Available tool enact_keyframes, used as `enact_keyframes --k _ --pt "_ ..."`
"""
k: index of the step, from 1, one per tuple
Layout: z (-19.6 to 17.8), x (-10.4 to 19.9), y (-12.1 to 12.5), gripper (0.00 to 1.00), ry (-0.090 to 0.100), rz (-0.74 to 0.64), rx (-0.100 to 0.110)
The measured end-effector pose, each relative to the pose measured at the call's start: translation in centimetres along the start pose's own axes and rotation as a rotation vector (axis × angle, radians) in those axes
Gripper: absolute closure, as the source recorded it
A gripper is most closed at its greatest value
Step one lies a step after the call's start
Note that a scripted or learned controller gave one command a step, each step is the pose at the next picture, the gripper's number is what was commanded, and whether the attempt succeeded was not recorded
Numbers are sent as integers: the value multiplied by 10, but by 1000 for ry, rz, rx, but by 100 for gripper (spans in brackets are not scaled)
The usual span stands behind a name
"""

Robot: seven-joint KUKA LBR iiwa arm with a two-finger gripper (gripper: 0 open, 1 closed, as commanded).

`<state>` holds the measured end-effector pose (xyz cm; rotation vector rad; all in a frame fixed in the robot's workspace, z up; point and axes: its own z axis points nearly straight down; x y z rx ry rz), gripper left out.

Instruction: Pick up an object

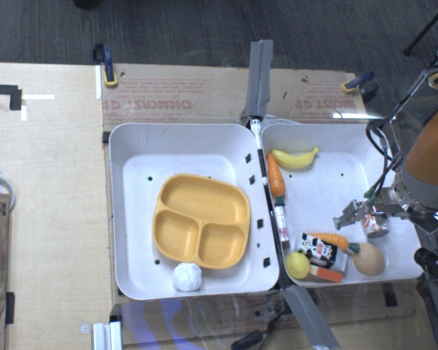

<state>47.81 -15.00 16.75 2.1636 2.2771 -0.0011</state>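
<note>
While the grey arm reached in from the right, its pincer (pixel 352 216) hung low over the right bin (pixel 328 188), its metal fingers spread apart with nothing between them; a small can (pixel 376 225) stood just beside it, toward the arm; below the can lay a tan egg-shaped object (pixel 369 260), and to the left of that a small carrot (pixel 337 241) rested across a black-and-white carton (pixel 320 250), with a red marker (pixel 325 273) under it and a yellow lemon (pixel 298 265) at the bin's near left corner; further off, along the bin's left wall, lay a larger carrot (pixel 276 177) and a thin pen-like stick (pixel 281 222); a banana (pixel 295 157) rested near the far wall. In the left bin (pixel 131 195) a yellow divided plate (pixel 201 221) lay in the middle, and a white ball (pixel 187 276) sat just beside its near edge; both bins stood on the bench (pixel 51 195), whose far edge bore two clamps.
</note>
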Motion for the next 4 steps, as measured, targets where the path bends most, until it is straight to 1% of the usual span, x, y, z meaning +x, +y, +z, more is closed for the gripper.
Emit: enact_keyframes --k 1,2,3,4 --pt "76 -64 25 0 13 53 1" --pt "61 -35 16 0 2 59 2" --pt "53 -35 16 100 2 59 4" --pt "-63 8 56 100 -1 126 2"
